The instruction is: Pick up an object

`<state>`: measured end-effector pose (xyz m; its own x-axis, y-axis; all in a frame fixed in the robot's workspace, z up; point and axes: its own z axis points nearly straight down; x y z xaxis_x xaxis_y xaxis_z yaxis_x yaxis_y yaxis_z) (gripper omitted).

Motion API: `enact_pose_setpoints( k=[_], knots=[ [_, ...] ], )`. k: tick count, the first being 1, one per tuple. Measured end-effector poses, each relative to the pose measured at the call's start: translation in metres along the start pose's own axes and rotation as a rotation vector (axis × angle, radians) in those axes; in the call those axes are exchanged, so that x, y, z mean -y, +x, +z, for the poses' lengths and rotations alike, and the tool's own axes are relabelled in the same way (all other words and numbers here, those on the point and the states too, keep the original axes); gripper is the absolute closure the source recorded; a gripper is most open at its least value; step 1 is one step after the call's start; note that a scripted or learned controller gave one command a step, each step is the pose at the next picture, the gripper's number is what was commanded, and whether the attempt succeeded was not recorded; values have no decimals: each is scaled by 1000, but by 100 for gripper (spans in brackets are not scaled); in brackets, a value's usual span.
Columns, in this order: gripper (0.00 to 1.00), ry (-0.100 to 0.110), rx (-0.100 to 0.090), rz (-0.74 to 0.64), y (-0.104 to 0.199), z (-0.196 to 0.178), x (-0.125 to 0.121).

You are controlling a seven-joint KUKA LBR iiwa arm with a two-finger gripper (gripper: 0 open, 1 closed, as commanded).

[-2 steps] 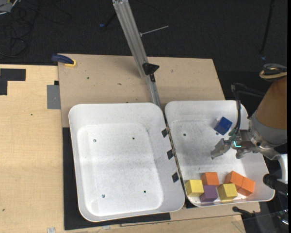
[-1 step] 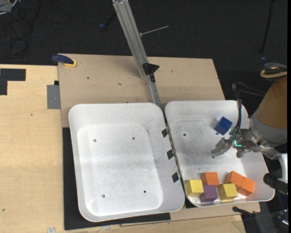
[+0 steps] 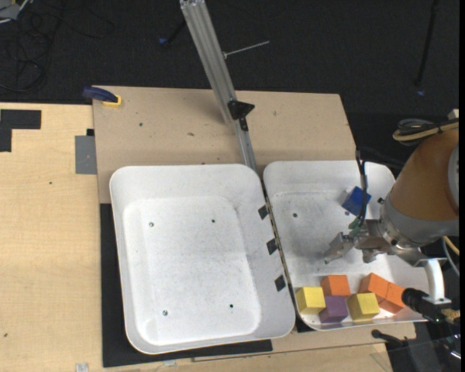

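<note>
Over the right bin (image 3: pixel 310 178), my gripper (image 3: pixel 342 248) hangs low above the white floor, near the bin's middle. Fingers too small and dark to read from this slant: cannot tell whether spread or closed, and nothing visible between them. My grey arm with its orange band (image 3: pixel 426 178) comes in from the right, covering the bin's right wall.

Blocks sit clustered along the near edge of the same bin. Yellow block (image 3: pixel 311 297) leftmost. Orange block (image 3: pixel 335 284) just behind and beside it. Purple block (image 3: pixel 335 308) in front of the orange one, touching or nearly so. Second yellow block (image 3: pixel 364 305) to its right, then a larger orange block (image 3: pixel 386 291) at the row's end. Gripper is near the cluster, apart from it.

Blue block (image 3: pixel 356 200) lies alone farther back, close beside my wrist.

Left bin (image 3: pixel 132 208) beside it, rims meeting.
</note>
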<state>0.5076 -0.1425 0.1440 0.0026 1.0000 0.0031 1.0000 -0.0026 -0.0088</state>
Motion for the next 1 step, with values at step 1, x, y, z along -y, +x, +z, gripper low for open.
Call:
enact_pose_setpoints(
  k=[1],
  knots=[
    [0,-7,2,1,0,51,-1]
  ],
)
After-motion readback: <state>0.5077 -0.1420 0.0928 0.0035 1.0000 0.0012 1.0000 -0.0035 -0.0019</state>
